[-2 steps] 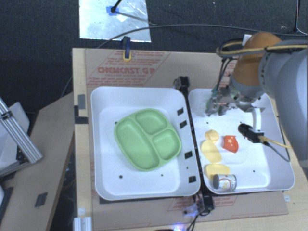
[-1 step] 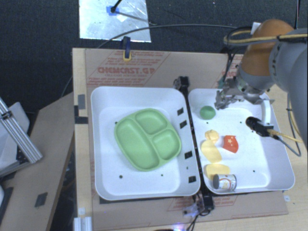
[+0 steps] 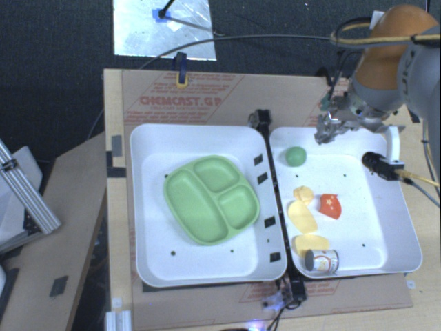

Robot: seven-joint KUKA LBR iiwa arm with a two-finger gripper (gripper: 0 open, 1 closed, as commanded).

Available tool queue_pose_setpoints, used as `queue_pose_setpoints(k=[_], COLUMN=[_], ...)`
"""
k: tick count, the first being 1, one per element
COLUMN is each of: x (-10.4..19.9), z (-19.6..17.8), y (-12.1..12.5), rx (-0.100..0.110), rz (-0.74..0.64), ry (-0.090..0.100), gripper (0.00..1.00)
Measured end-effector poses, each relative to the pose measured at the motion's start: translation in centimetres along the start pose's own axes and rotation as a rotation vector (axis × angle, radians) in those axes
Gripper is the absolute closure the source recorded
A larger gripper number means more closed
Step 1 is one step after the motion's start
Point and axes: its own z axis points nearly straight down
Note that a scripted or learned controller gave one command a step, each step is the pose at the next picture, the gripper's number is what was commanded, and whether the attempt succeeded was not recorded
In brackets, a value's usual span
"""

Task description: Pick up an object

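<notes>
Just green ball (image 3: 295, 156) below-left of fingers (image 3: 325, 135)

Light even, fairly bright, from overhead. White bins (image 3: 207, 143) near overexposed, little surface detail. Foil sheet (image 3: 164, 18) at top throws patchy glare. Dark backdrop nearly black, texture barely readable. Shadows soft and short: faint rim under green tray (image 3: 210, 198), under small items in right bin (image 3: 372, 178). Overall slightly soft, grainy; arm (image 3: 389, 54) edges mildly blurred.
</notes>
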Motion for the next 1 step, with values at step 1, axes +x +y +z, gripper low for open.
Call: queue_pose_setpoints(k=[1], x=[-0.01], z=[-5.02], y=[0.18], rx=[-0.001], rz=[-0.001], ry=[0.000], gripper=[1.00])
